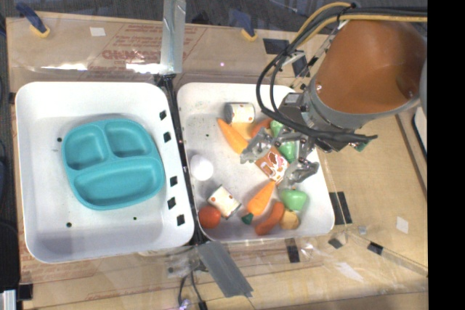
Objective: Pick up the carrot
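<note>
Two orange, carrot-like pieces lie in the right bin (190, 128). One is a tapered carrot (262, 197) with a green stub at its lower end, near the bin's front. The other is an orange wedge (234, 136) further back. My gripper (280, 159) hangs over the middle of this bin, between the two pieces, with its grey fingers (255, 149) spread apart. A small red-brown packet (274, 165) lies under the gap, and neither finger touches it. The carrot sits just below and left of the gripper, free of it.
Around the carrot lie a green pepper (293, 197), a red sausage-like piece (269, 218), a red tomato (210, 217), a cream block (224, 201) and a white ball (201, 169). A white cylinder (238, 112) sits at the back. The left bin (29, 156) holds a teal divided plate (112, 162).
</note>
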